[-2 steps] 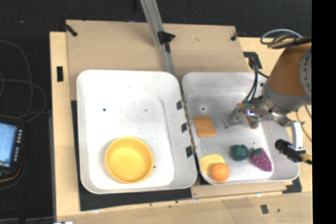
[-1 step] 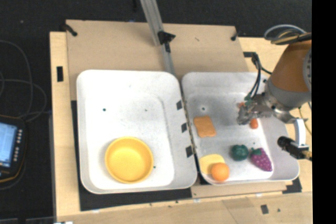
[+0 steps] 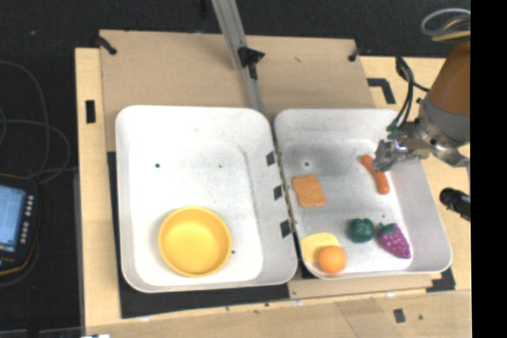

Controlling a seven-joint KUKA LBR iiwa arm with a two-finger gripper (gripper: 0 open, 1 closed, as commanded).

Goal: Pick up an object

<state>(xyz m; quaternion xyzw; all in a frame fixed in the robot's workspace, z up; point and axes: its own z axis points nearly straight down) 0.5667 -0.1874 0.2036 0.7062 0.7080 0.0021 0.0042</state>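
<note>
two shallow white bins sit side by side on your bench, seen from above at a slant. your arm (image 3: 450, 91), grey with an orange band, reaches in from 3 o'clock, and its gripper (image 3: 390, 155) hangs low over the right bin (image 3: 333, 131), at that bin's 2 o'clock. the tip is just beside the upper end of an orange carrot (image 3: 377, 174); touching or apart, you cannot tell, and how the jaws stand cannot be told either, for the tip is too small and blurred. nothing is seen lifted.

at the right bin's centre lies a tan cracker-like square (image 3: 308, 190). along its 6 o'clock edge sit a pale yellow piece (image 3: 314, 242) with an orange ball (image 3: 332, 259) touching it, then a dark green object (image 3: 361, 230) and purple grapes (image 3: 394, 241) just beside each other toward 5 o'clock.

the left bin (image 3: 190, 146) bears a yellow bowl (image 3: 195, 241) at its 6 o'clock. a grey metal rail (image 3: 228, 16) runs up to 12 o'clock. a handheld screen (image 3: 14, 219) lies at 9 o'clock; no writing or label can be read anywhere.
</note>
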